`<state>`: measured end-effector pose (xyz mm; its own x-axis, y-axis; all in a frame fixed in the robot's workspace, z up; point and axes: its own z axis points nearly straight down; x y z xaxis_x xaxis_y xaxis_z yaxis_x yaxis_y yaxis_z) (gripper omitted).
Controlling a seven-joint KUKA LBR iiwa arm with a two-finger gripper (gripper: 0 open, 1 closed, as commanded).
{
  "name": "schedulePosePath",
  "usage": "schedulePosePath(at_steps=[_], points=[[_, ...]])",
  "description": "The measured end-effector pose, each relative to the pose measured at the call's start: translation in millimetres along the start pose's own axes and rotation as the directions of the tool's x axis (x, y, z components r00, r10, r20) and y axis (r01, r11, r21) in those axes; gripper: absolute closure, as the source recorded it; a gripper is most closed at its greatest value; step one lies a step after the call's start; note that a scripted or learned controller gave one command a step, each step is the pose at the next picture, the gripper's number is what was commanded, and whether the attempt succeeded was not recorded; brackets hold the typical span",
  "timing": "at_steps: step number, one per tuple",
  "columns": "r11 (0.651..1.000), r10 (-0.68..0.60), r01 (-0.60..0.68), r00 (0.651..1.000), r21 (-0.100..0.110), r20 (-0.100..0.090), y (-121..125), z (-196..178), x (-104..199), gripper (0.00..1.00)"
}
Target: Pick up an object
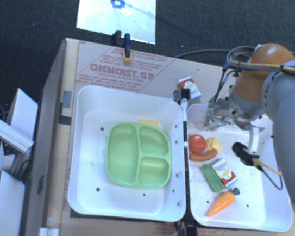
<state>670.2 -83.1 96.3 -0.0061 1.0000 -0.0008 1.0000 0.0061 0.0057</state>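
1. In the right bin [278,217] sits pretty much everything worth grabbing: a red tomato [197,143], a sausage [202,156] touching it just below, a small yellow piece [214,144] beside the tomato, a little carton [222,171] with a green block [211,177] against it, and a carrot [221,203] near the front wall.
2. The gripper [217,121] hangs over the back left corner of that bin, just behind the tomato. Can't tell if it's spread or pinched, it's a blur of metal from this angle. Nothing visibly in it.
3. If I were doing this step, I'd go for the carrot. It lies apart from the rest, so less chance of nudging neighbours. The tomato is closer, but it's round and crowded by the sausage, so it'd probably squirt out.
4. Come straight down and close across the narrow width, not the length.
5. The left bin [85,188] holds a green divided plate [138,155].
6. Readable text: the cardboard [138,69] on the table says "CHEMCAST GP" in red. The carton's print is too small to read.
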Motion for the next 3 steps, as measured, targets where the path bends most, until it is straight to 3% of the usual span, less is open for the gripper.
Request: schedulePosePath(at_steps=[1,2,3], points=[[1.0,0.0,0.0,1.0,0.0,0.0,-0.1,0.1,0.0,0.0],[1.0,0.005,-0.005,1.0,0.003,0.0,-1.3,11.3,-11.8,0.0],[1.0,0.002,-0.002,1.0,0.004,0.0,-1.2,11.4,-3.9,0.0]])
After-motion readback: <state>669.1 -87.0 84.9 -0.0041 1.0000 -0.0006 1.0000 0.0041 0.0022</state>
